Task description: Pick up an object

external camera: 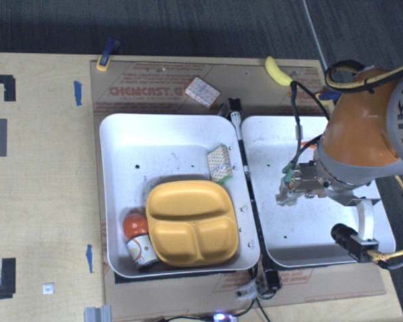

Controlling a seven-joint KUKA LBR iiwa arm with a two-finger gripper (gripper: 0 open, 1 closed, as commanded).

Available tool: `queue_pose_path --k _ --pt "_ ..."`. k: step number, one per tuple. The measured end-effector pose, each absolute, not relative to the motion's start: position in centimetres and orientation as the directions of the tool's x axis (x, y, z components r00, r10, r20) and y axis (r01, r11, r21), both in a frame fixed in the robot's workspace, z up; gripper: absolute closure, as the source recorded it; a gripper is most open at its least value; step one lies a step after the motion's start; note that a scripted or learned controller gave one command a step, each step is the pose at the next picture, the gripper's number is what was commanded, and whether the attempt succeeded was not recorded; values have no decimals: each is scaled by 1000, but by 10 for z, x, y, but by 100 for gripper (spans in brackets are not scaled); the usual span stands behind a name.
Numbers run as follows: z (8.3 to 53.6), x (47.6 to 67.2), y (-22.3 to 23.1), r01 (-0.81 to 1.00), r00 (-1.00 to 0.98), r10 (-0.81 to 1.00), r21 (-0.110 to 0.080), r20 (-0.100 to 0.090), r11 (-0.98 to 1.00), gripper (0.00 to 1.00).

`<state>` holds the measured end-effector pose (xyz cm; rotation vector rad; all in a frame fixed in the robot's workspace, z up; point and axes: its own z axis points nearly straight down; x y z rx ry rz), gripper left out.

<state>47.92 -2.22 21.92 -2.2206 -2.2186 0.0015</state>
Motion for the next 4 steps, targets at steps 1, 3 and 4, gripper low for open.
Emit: queue_pose_path --k 1,3,4 --pt "206 479 -35 1000 1 1000 -3 1 -1 100" --pt "202 479 -25 1000 0 1000 -3 2 0 0" --pt "202 479 -25 1000 0 1000 -3 2 0 0"
